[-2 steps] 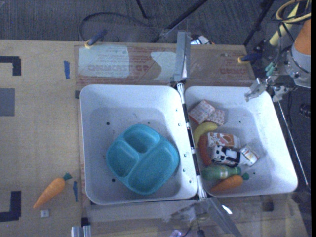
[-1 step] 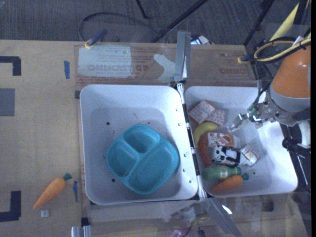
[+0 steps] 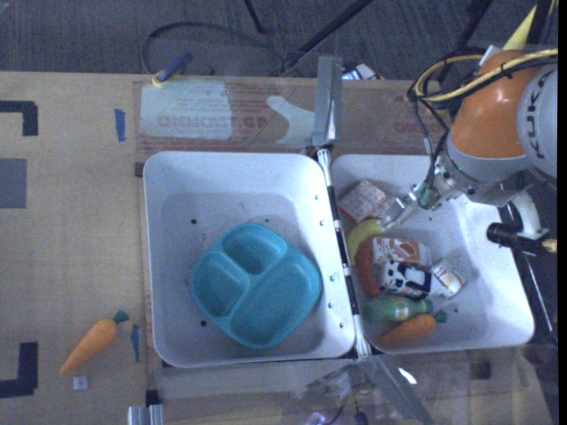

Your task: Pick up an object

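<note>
Toy groceries crowd the right bin's left side, lower right of frame: carrot, green bottle, cow-print carton, banana. Left bin bears a teal divided plate. Another carrot lies on the wooden bench. Gripper hangs just above the pile, beside a red-checked packet; its state I cannot tell. Grey carpet beyond.

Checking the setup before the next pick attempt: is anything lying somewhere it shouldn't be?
Yes. A toy carrot lies on the bench outside both bins, left of the left bin, which holds a blue divided plate. The other small items are crowded along the right bin's left side.
</note>
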You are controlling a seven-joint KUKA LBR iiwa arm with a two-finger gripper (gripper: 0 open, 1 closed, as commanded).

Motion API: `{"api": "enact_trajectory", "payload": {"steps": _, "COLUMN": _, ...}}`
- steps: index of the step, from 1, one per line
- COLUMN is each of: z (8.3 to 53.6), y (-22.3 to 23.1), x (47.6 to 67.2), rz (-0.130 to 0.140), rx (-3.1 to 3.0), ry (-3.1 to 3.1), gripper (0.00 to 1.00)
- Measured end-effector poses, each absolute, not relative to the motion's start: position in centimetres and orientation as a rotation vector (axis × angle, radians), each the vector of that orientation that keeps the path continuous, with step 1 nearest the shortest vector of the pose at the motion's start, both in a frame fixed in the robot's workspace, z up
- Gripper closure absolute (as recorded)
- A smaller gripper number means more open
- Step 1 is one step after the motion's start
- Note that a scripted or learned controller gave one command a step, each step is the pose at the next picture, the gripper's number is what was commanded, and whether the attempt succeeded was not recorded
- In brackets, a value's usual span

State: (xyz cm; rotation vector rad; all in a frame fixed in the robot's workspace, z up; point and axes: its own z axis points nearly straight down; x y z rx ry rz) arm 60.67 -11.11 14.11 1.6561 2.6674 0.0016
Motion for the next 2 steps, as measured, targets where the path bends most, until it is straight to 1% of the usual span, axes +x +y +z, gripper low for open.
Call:
{"api": "enact_trajectory", "payload": {"steps": 1, "z": 9.81, "y": -10.62, "x": 60.77, "rz": 0.020, "rx": 1.412, "ry": 2.772, "gripper": 0.00}}
{"api": "enact_trajectory", "payload": {"steps": 2, "z": 9.75, "y": -10.70, "x": 60.71, "rz": 0.018, "rx": 1.414, "ry": 2.773, "gripper": 0.00}}
